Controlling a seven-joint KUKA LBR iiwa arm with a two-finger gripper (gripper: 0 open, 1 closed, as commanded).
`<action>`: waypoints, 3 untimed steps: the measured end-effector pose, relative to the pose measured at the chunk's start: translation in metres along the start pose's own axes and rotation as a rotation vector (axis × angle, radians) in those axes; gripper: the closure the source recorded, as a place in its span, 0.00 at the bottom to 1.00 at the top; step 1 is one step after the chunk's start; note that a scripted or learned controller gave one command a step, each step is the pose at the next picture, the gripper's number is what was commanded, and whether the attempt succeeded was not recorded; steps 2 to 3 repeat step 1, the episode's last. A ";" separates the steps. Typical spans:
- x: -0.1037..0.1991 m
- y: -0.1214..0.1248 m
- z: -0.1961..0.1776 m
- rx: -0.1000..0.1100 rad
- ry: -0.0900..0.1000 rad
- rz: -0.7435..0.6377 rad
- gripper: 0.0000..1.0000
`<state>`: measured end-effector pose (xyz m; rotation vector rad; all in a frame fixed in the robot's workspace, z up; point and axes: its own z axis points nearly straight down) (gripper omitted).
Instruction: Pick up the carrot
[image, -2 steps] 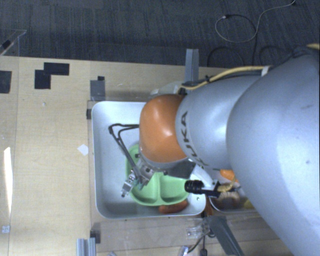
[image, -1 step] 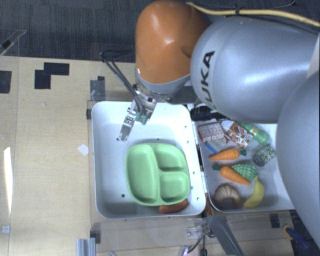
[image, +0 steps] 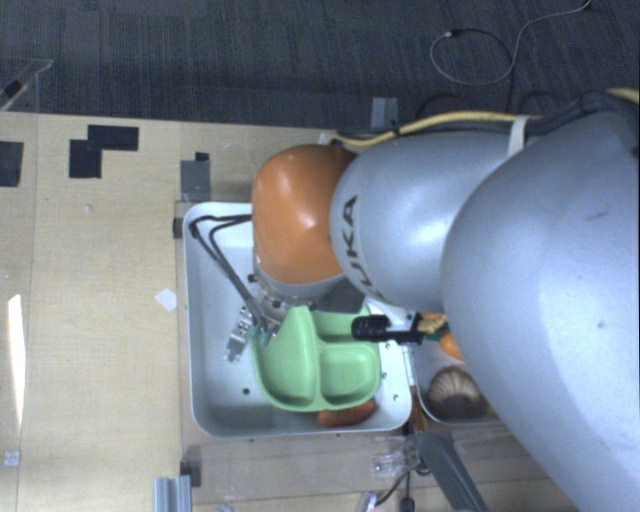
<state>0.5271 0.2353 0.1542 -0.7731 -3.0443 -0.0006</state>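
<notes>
Looming grey arm (image: 480, 260) hangs over the left bin (image: 205, 330), its gripper (image: 243, 335) too small to tell its state, apparently in the approach step; next it must reach the carrot (image: 345, 415), half hidden under a green dish (image: 315, 365).

Bulky grey arm (image: 500, 250) with smooth rounded casings, glossy orange band (image: 290, 215) above the wrist, dark "KUKA" lettering (image: 352, 240) on the shell, black cables (image: 215, 250) looping toward the metal wrist fittings.
</notes>
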 end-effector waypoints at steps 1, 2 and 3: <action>0.017 -0.009 -0.030 -0.002 -0.002 -0.315 0.00; 0.017 -0.009 -0.030 -0.002 -0.002 -0.315 0.00; 0.017 -0.009 -0.030 -0.002 -0.002 -0.315 0.00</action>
